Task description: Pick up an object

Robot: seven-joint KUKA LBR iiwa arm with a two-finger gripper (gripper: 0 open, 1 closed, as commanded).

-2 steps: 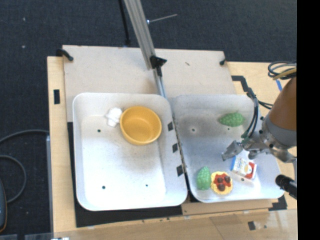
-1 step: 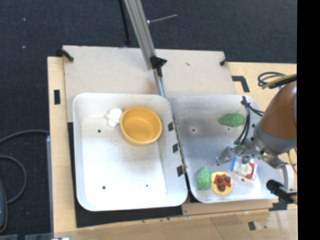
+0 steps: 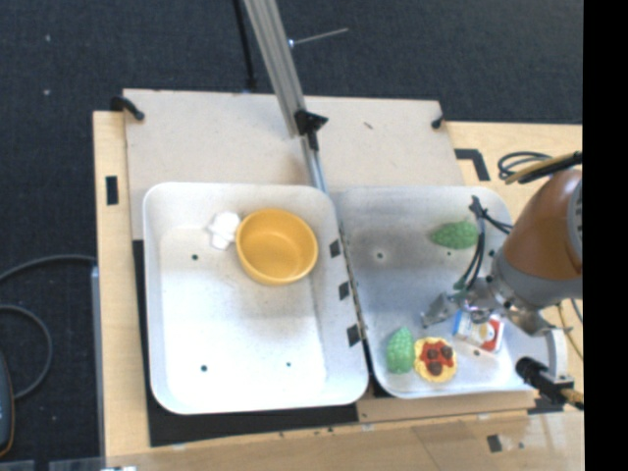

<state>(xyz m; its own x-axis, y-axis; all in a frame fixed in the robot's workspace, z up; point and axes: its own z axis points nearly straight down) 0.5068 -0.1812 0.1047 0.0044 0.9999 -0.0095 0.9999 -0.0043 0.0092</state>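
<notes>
Robot lab. My arm (image 3: 545,234) works over a plywood bench (image 3: 113,263) on dark carpet (image 3: 59,37), with two white bins (image 3: 157,263) side by side, a metal mast (image 3: 280,57) rising behind them, loose cables (image 3: 29,292) on the floor, and toy items as test objects.

A yellow bowl (image 3: 278,246) sits in the left bin (image 3: 177,361), a white lump (image 3: 224,228) touching its left; the hand (image 3: 469,314) hangs low over the right bin (image 3: 392,224).

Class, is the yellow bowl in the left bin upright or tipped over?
Upright: the yellow bowl shows its open mouth and inside, facing up.
</notes>
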